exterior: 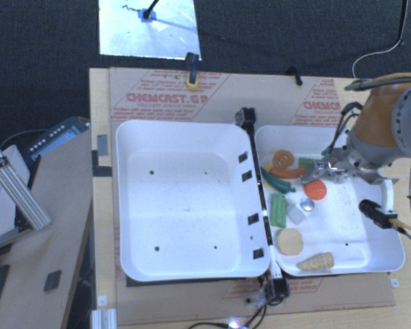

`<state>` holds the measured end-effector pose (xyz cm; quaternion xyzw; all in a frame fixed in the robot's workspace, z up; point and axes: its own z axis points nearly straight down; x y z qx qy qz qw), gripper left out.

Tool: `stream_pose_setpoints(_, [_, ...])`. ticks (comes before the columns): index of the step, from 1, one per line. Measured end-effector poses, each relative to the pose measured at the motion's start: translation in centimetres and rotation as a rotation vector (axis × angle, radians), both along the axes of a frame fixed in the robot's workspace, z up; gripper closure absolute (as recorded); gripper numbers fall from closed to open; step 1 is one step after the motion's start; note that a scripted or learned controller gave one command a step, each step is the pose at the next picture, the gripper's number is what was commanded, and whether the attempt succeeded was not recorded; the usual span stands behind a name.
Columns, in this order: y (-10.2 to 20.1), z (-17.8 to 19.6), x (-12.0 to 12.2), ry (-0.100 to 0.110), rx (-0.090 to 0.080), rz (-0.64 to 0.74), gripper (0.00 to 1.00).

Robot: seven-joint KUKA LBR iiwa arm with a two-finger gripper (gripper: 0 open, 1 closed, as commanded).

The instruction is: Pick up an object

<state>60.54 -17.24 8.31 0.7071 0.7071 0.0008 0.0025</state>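
— What's nearest us in the right bin [390, 256]?

— A tan ridged cone [316, 260] lying on its side by the near wall, and just behind it a round beige disc [290, 240].

— And further in?

— A green block [279, 210] stands along the left wall, with a small grey piece [296, 214] and a shiny round bit [307, 203] just beside it. Then a red-orange ball [315, 190], and right at its far edge the gripper [327, 169], reaching in from the right.

— Is it holding the ball?

— I can't tell; whether the fingers are spread or closed is hidden from here, and nothing shows between them. The ball sits on the bin floor.

— What's at the far end?

— A long orange piece [288, 173] over a dark green curved one [275, 181], an orange ring [283, 159], and a small green block [306, 162]. The left bin [133, 139] lies alongside on the surface [164, 94].
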Motion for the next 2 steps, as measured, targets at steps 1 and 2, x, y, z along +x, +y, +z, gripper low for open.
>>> stream_pose_setpoints(1, [0.2, 1.3, 0.0, -0.001, 0.001, 0.002, 1.0])
stream_pose_setpoints(2, [5.8, 0.0, -8.5, 0.011, 0.006, 0.001, 1.0])
